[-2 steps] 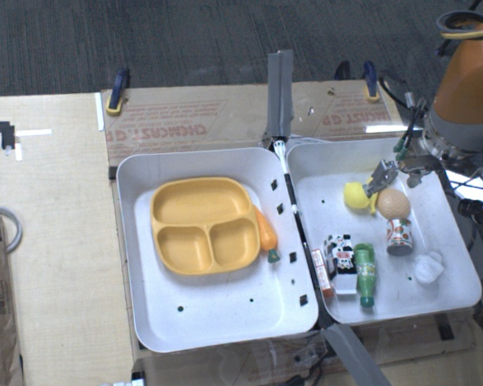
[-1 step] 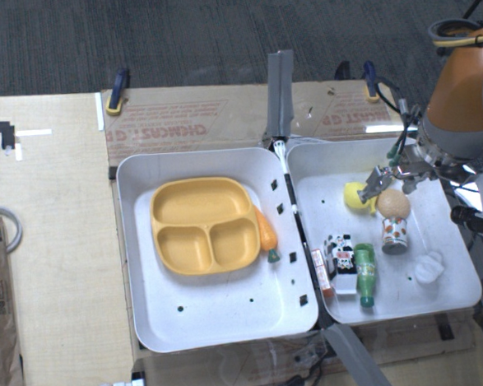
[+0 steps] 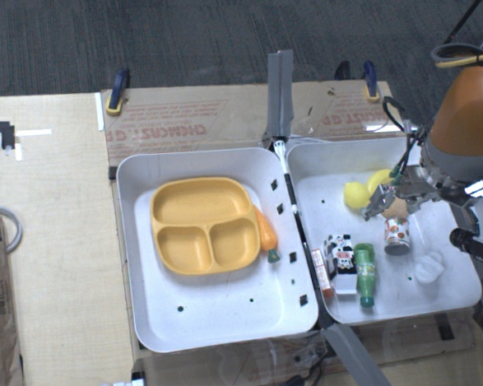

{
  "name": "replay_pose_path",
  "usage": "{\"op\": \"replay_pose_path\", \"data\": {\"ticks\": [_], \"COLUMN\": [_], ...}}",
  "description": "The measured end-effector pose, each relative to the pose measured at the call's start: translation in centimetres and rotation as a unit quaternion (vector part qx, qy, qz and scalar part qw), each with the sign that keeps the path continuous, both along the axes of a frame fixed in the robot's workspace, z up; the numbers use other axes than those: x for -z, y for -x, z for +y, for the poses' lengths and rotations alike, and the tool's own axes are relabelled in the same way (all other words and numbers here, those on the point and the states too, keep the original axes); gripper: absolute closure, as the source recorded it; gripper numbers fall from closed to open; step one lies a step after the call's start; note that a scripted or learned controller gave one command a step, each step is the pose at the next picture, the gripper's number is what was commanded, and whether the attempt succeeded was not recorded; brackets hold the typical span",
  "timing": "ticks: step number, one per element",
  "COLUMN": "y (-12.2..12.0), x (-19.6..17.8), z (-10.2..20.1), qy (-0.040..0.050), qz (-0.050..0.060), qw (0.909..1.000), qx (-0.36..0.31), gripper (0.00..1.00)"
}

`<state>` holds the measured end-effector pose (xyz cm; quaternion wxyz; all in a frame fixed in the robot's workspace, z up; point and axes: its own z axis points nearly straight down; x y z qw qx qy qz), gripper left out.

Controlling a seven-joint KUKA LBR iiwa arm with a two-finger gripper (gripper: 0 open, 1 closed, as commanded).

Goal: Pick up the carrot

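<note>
The carrot [image 3: 266, 231] is orange with a small green tip and lies in the left bin, tight against the right rim of a yellow divided plate [image 3: 204, 224]. My gripper [image 3: 395, 198] hangs over the right bin, far right of the carrot, just above a small patterned can [image 3: 397, 235] and beside a yellow lemon-like fruit [image 3: 362, 191]. I cannot make out how its tips stand.
The right bin [image 3: 447, 297] also holds a green bottle [image 3: 365, 275], a black-and-white cow-print carton [image 3: 341, 255], a thin red-and-white stick [image 3: 320, 272] and a clear plastic cup [image 3: 429, 267]. A grey divider [image 3: 281, 94] stands between the bins. Cardboard lies behind them.
</note>
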<state>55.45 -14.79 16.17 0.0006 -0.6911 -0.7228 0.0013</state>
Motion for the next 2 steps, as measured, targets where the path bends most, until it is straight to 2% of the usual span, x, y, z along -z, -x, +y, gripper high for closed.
{"op": "replay_pose_path", "data": {"ticks": [1,2], "y": [0.5,3.0], "x": [-1.4,5.1], "z": [3.3,4.8], "qy": [-0.0004,0.0008], "qz": [0.000,-0.012], "qw": [0.9999,0.9994], "qx": [0.014,-0.031], "gripper": [0.00,0.00]}}
